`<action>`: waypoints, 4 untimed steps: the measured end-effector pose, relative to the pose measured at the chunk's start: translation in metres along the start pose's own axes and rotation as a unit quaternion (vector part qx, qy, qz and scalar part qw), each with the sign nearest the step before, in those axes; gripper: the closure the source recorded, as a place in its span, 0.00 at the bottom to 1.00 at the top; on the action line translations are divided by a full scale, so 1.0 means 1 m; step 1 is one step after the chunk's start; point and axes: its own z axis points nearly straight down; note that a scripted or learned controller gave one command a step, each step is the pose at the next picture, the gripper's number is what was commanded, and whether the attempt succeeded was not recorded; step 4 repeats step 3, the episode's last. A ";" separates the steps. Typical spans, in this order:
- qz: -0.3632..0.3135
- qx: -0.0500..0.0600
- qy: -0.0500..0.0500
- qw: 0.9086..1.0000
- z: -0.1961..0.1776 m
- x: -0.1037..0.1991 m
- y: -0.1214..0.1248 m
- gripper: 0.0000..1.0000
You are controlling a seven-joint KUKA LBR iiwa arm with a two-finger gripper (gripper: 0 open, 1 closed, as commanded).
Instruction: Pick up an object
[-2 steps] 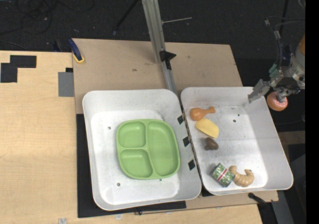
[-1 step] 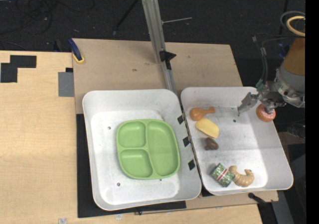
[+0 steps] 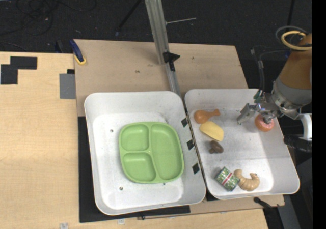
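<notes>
My gripper (image 3: pixel 256 115) is low over the back right of the right bin (image 3: pixel 285 167), at the end of the grey arm with its orange band (image 3: pixel 298 70). Its jaws stand open, one finger (image 3: pixel 245 114) reaching left. A round red-orange fruit (image 3: pixel 265 123) lies just under the gripper's right side, not clearly between the fingers. Also in this bin are an orange drumstick-shaped piece (image 3: pixel 206 115), a yellow wedge (image 3: pixel 212 131), a small brown piece (image 3: pixel 216 147), a green can (image 3: pixel 225 178) and a tan curled piece (image 3: pixel 248 180).
The left bin (image 3: pixel 102 121) holds a green divided plate (image 3: pixel 151 152). A metal post (image 3: pixel 159 29) rises behind the bins. Black clips (image 3: pixel 189 144) sit on the shared rim between the two bins.
</notes>
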 end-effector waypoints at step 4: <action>0.000 -0.006 -0.002 1.000 -0.015 -0.002 0.003 1.00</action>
